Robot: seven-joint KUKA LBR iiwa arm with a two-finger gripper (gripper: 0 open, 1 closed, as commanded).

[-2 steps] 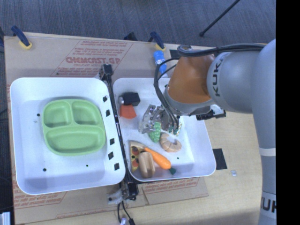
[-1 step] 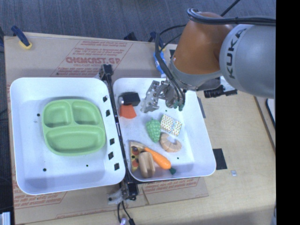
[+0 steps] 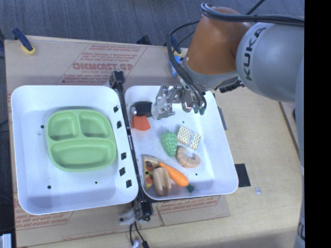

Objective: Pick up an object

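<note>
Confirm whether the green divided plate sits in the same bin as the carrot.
No: the green divided plate lies in the left bin, while the carrot lies in the right bin.

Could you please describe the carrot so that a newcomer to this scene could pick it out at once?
Look in the right bin, the one without the green tray, at its near edge. The carrot lies slanted there beside a pizza slice and a bread roll. It is the long, bright orange piece with a green tip.

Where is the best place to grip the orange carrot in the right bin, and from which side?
Probably the carrot's thick middle, from above, fingers across its width. It lies flat and slanted; its tip nears the pizza slice and bread, so the ends are crowded.
</note>
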